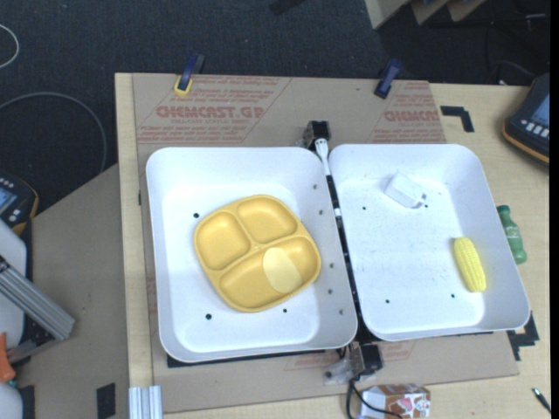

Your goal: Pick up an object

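Observation:
A yellow divided plate [257,251] lies in the left bin [175,182], with a pale yellow round piece [281,269] in its front right compartment. In the right bin [454,168] a yellow corn cob [470,264] lies near the right wall. A small white block [404,189] rests toward that bin's back.
A green item [512,234] sits just outside the right bin's right rim. Clamps [186,76] hold the cardboard base at the back. A dark pendant device [529,125] lies at the far right. Cables and a small box [393,401] sit at the front edge.

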`<control>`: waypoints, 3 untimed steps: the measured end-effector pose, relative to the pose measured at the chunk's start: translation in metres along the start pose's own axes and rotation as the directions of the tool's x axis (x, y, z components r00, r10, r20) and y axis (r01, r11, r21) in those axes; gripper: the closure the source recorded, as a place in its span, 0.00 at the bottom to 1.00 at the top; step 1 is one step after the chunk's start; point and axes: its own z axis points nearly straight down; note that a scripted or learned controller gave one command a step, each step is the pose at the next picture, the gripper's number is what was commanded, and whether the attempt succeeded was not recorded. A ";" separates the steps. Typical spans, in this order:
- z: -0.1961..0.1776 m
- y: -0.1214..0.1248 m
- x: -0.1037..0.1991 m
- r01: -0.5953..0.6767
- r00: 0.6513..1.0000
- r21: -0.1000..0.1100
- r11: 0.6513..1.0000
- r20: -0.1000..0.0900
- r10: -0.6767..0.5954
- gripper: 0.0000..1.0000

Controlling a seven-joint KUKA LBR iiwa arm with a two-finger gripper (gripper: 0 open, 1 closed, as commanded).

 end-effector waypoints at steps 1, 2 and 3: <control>-0.001 0.001 0.002 0.003 1.000 0.014 1.000 -0.005 -0.003 1.00; 0.073 -0.001 0.018 0.004 1.000 0.029 1.000 -0.013 -0.004 1.00; 0.155 -0.003 0.088 0.010 1.000 0.031 0.999 -0.015 -0.009 1.00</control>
